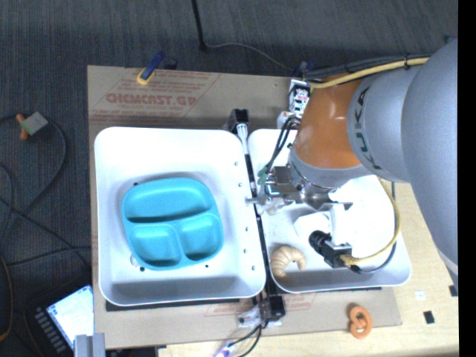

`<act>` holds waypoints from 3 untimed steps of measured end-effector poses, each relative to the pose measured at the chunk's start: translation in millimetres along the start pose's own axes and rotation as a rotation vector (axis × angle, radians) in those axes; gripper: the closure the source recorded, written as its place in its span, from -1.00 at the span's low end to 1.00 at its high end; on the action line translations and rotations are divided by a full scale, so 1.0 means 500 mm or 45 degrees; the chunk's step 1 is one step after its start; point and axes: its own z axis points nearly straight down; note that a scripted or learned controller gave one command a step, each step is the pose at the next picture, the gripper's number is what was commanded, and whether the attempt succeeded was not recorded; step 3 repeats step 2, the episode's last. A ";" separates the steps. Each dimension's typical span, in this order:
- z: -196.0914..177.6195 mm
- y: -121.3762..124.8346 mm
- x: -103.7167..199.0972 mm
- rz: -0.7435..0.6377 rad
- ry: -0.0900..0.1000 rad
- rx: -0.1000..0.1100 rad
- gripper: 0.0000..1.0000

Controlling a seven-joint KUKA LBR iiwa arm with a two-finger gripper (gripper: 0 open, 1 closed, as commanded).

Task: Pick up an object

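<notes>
A tan croissant-shaped toy lies at the front left of the right bin. A blue divided tray rests in the left bin. The grey arm with its orange band reaches down over the right bin, and its gripper sits low near that bin's left wall, behind the croissant and apart from it. The wrist body hides the fingers.
A black cable fitting hangs off the wrist just right of the croissant. An orange ring lies on the bench in front of the right bin. A blue and yellow tool lies at the cardboard's far edge.
</notes>
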 end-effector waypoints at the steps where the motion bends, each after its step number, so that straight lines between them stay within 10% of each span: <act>1: 0.000 -0.083 0.006 0.003 0.000 0.000 1.00; 3: 0.000 -0.084 -0.099 0.004 -0.001 -0.001 1.00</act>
